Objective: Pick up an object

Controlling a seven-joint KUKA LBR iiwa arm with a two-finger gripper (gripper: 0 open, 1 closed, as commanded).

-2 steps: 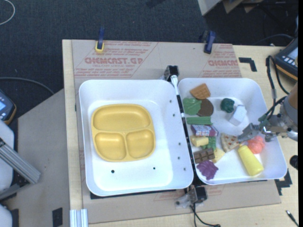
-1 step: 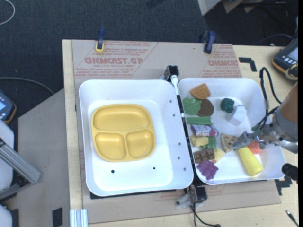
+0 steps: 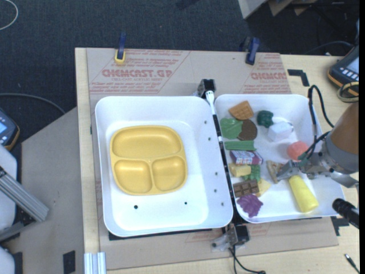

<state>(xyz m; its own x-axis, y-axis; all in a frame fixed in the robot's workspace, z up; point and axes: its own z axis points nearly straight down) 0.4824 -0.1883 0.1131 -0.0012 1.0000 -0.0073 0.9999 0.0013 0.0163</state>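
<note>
Camera view, jaws (image 3: pixel 287 168) just above yellow bottle (image 3: pixel 303 193) (right bin)

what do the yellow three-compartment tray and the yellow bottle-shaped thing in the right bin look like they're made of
The yellow three-compartment tray looks like moulded plastic with a smooth, slightly glossy finish: rounded dividers, even colour, soft highlights. The yellow bottle-shaped object also seems to be plastic, perhaps a toy, judging by its uniform colour and faint sheen; whether it is hard or soft is not clear.
</note>
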